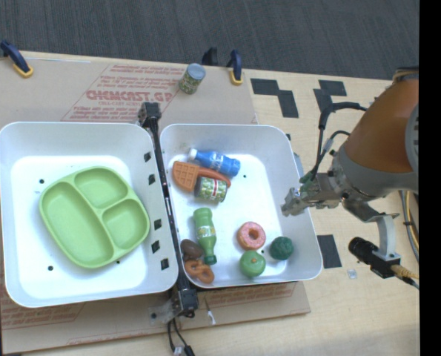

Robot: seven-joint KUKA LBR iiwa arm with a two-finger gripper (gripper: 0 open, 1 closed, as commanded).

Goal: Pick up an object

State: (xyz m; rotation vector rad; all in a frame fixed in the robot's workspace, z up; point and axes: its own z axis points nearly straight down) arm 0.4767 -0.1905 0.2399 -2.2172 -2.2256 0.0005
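Observation:
The right bin [276,141] holds several toy foods. A blue bottle [214,162], a waffle [184,174] and a small can [211,189] lie close together at the back. Nearer the front are a green bottle [204,233], a pink donut [250,236], a green apple [252,264], a dark green ball [282,248] and brown pieces [196,262]. My gripper [297,202] hovers over the bin's right rim, to the right of the donut and just behind the ball. It looks small and partly hidden by the wrist.
A green divided plate [94,215] lies in the left bin [12,143]. A small jar [193,78] stands on the cardboard behind the bins, with clamps [235,65] along the back edge. Cables and a black fitting [368,254] sit right of the bins.

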